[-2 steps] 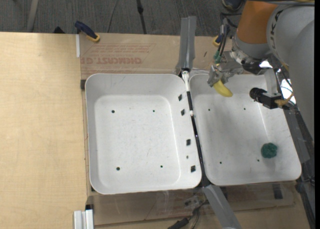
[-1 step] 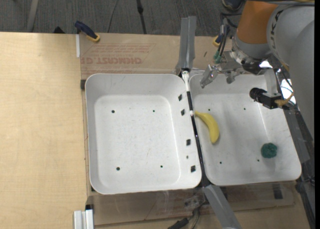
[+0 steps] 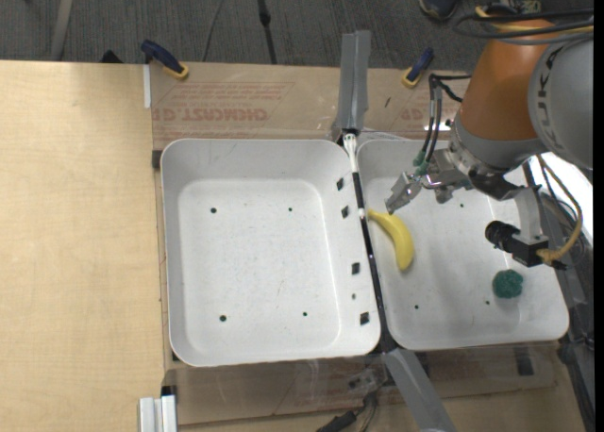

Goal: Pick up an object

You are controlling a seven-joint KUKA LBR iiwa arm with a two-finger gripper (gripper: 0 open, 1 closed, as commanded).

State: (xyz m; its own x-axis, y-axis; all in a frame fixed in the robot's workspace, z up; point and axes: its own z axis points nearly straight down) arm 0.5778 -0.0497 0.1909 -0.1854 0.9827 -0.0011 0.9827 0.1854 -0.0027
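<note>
Over the right bin (image 3: 557,326), camera view: gripper (image 3: 404,196) hangs at the upper left part of the bin, just above the banana (image 3: 396,237); fingers slightly parted, nothing between them; banana lies near the bin's left wall, curved, yellow, apart from the fingertips; dark green ball (image 3: 509,284) sits toward the bin's lower right, well apart from the banana; left bin (image 3: 179,260) beside it, walls touching along the middle; orange band (image 3: 505,91) on the arm at the top right.
</note>
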